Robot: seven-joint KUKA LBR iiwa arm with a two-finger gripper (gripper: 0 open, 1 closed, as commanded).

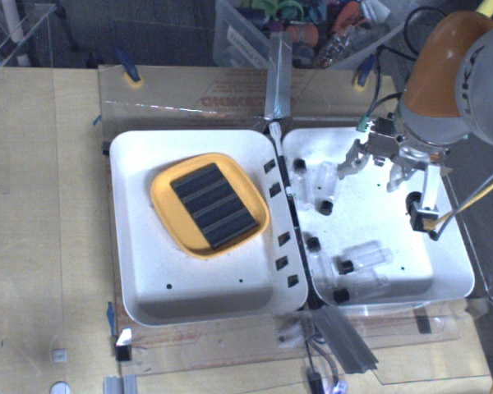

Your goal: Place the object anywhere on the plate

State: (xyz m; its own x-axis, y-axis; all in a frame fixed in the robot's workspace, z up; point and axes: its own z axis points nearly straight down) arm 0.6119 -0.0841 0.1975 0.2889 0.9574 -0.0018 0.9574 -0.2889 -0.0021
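Showing red lettering (238, 101), unreadable

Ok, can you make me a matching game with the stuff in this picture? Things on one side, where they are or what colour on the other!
Things:
1. plate
2. clear bottle
3. gripper
4. box of toys

Places or colours:
A. lying in the right bin
B. behind both bins, full of many colours
C. yellow, with a dark ribbed block on it, in the left bin
D. hanging over the far part of the right bin

Pairs: 1-C, 2-A, 3-D, 4-B
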